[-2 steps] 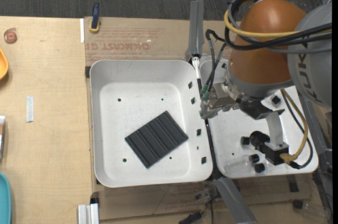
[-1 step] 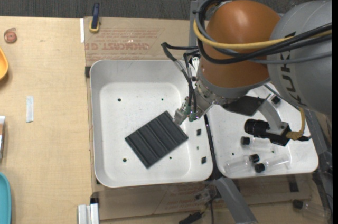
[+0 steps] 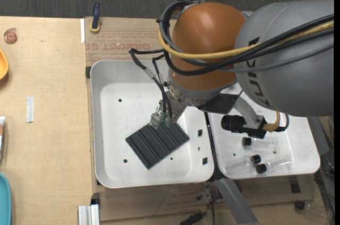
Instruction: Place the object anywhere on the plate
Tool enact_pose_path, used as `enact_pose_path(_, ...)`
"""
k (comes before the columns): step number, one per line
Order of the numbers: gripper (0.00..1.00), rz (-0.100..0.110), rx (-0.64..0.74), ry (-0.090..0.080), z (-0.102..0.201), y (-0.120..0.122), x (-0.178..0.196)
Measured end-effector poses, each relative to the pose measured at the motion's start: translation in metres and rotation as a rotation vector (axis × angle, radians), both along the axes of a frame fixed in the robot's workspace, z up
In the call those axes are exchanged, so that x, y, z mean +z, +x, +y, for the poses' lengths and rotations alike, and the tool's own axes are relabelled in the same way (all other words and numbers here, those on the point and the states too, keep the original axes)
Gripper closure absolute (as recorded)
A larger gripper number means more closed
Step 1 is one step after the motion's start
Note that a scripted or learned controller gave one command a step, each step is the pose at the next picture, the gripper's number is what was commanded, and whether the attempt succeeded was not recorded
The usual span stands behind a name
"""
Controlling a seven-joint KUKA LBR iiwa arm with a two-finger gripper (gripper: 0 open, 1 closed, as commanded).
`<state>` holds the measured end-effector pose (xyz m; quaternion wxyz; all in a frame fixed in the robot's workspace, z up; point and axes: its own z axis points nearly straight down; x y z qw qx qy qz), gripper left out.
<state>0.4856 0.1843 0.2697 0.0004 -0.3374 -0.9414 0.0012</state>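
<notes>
A dark grey ribbed plate (image 3: 156,144) lies tilted in the left white bin (image 3: 106,112), near its front middle. My gripper (image 3: 162,119) hangs just over the plate's far edge, under the arm's big orange band. A small grey and green bit (image 3: 167,122) sits at the gripper's tip, touching or nearly touching the plate's upper edge. I cannot make out whether it is a held object or part of the tool. The arm hides the bin's back right part.
The right bin (image 3: 297,160) holds several small black and clear pieces (image 3: 255,159). A blue clamp (image 3: 96,16) sits on the cardboard behind the left bin. The wooden bench top (image 3: 42,112) spreads to the left, with an orange item (image 3: 2,66) at its edge.
</notes>
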Motion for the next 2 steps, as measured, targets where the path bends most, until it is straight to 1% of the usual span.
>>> enact_pose_path(1, 1.0, -0.002, -0.008, 0.001, -0.051, 0.013, 0.031)
enact_pose_path(2, 1.0, 0.001, 0.085, 0.0, 0.021, -0.008, -0.02)
